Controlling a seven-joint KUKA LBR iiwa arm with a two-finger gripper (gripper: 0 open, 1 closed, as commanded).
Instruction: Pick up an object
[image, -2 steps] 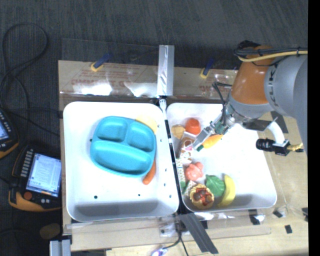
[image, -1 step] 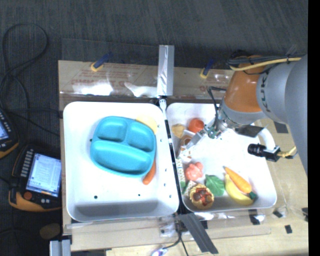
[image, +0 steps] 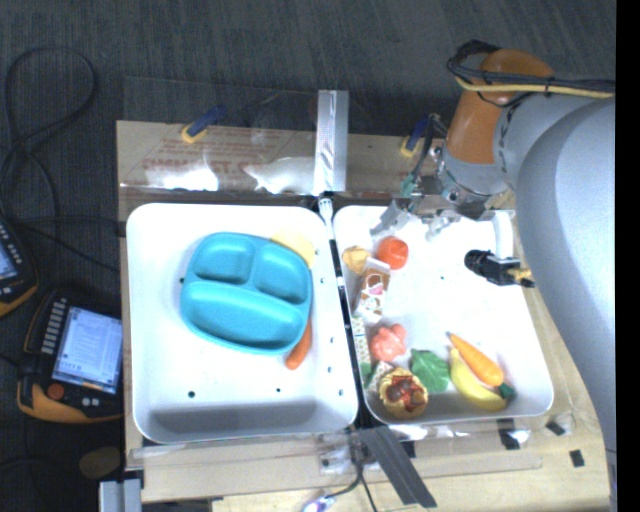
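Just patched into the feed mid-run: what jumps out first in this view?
A big blue divided tray lies in the left bin. The gripper hangs over the right bin's far end, just above a red ball. Colourful toy food crowds that bin's near end.

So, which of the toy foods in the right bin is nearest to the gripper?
The red tomato, at the bin's far end just below the gripper. The banana, green piece and others lie toward the near end.

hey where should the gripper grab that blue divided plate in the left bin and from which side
Judging by its pose, take the blue plate by its far rim, coming down from above. It lies face up, so the thin raised edge is the only part fingers could pinch. The near right edge is crowded by a carrot, and something yellow sits at the far right corner.
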